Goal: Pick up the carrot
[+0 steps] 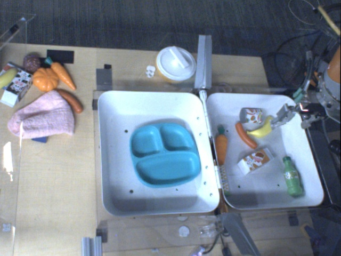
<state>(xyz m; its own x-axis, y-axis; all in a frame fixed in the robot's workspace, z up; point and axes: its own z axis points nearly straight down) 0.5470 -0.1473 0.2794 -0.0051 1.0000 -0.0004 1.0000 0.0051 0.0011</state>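
Note:
The carrot (pixel 220 148), orange with a green top, lies lengthwise against the left wall of the right bin (pixel 314 196). My gripper (pixel 282 116) hangs over the upper right part of that bin, well to the right of the carrot and apart from it. Its tip is just right of a yellow banana (pixel 260 130). Nothing shows in its grasp.
In the right bin, a red sausage (pixel 245 135), a small can (pixel 251 114), a milk carton (pixel 254 161) and a green bottle (pixel 292 176). A blue divided tray (pixel 166 153) lies in the left bin. On the bench at far left, a pink cloth (pixel 42 117), a second carrot (pixel 64 74) and other toy food. A white bowl (pixel 176 63) stands behind the bins.

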